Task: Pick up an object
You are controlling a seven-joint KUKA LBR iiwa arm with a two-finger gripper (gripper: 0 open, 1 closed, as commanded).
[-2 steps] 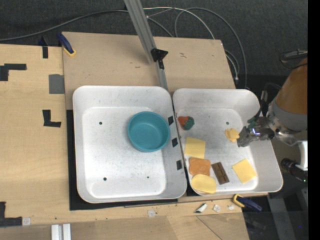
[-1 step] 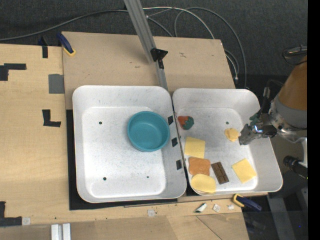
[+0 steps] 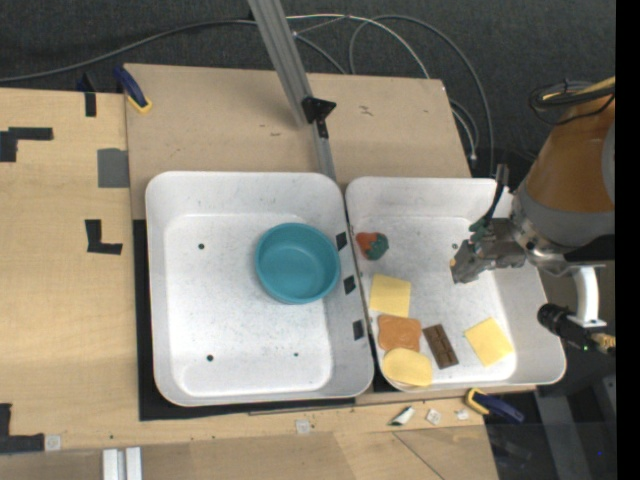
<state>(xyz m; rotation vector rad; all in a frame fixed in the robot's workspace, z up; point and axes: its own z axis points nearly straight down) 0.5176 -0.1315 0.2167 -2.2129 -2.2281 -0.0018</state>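
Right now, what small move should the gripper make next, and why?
Probably move toward the yellow block in the right bin and descend. The gripper hovers over bare floor with nothing between its fingers, and that block lies nearest, apart from the others.

Both white bins (image 3: 180,268) look like smooth moulded plastic with fine dark speckling and a dull sheen. The teal bowl (image 3: 296,262) inside the left one seems smooth, matt plastic. Right of the bowl, the yellow blocks (image 3: 390,295) look soft and spongy, the orange one (image 3: 399,332) rougher. The bench (image 3: 60,318) beneath appears to be matt, unvarnished wood board. Behind the bowl a brushed metal bar (image 3: 275,38) rises.
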